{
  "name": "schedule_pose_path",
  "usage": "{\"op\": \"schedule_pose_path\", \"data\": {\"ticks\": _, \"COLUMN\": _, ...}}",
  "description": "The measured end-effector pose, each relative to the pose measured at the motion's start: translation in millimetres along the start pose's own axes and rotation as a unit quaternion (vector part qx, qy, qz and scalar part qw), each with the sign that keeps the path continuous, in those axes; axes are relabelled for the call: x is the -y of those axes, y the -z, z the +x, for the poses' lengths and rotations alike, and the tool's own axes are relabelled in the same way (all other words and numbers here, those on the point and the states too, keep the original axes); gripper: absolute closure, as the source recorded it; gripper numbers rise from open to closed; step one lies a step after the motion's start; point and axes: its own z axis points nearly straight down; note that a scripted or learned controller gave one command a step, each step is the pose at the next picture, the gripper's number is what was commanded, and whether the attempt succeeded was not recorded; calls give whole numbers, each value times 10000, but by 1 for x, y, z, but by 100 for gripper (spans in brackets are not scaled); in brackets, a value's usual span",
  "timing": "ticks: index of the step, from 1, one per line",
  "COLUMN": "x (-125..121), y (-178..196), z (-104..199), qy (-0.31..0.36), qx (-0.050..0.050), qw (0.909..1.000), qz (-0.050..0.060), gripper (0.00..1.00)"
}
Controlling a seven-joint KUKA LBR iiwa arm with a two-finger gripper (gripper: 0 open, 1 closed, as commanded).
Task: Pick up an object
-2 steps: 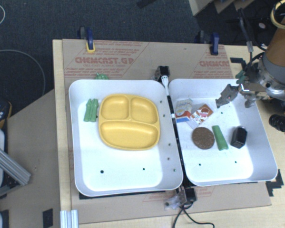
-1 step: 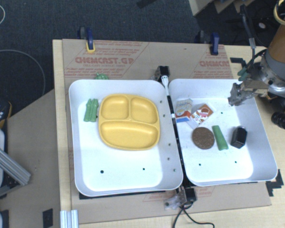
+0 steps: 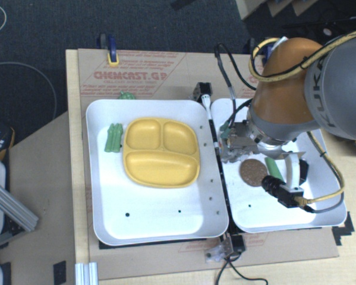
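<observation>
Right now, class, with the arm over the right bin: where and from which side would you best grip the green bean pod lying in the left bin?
Grip the green bean pod across its narrow middle, coming straight down. It lies flat, long axis running up the view, between the left bin wall and the yellow divided plate. The fingers probably fit best closing left-right, though the gap beside the plate looks tight.

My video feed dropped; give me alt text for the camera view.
The arm's gripper hangs low over the right bin, beside a brown disc and a green piece. The left bin holds a yellow divided plate and green beans.
</observation>
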Motion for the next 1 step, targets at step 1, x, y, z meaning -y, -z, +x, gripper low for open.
{"op": "schedule_pose_path", "data": {"ticks": 1, "x": 1, "y": 184, "z": -10, "qy": -58, "qx": 31, "qw": 9998, "qz": -162, "gripper": 100}}
